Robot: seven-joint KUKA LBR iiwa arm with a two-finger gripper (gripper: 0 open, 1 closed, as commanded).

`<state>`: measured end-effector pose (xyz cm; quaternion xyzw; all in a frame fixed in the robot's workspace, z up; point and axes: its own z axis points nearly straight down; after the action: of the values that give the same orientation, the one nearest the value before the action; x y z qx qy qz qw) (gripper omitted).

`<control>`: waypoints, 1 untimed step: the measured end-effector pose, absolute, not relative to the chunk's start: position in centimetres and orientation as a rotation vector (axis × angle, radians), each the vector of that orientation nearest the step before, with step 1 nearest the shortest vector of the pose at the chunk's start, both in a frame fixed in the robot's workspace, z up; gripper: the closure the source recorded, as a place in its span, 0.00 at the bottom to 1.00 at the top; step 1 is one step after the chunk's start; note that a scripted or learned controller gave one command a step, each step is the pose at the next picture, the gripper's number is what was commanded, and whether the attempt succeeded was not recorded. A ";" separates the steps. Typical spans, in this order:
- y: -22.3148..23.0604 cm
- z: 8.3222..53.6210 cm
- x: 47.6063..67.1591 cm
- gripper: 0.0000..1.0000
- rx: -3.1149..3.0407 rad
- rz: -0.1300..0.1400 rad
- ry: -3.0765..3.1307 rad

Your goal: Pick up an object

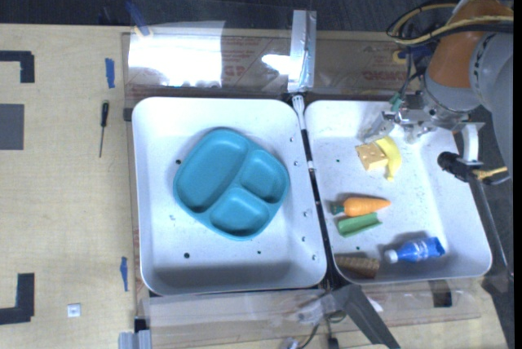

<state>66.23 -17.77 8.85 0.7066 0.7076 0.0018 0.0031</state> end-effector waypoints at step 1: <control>-17.7 10.0 66.4 1.00 2.208 0.008 2.218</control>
<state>66.39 -17.66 10.05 0.7055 0.7087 0.0025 0.0057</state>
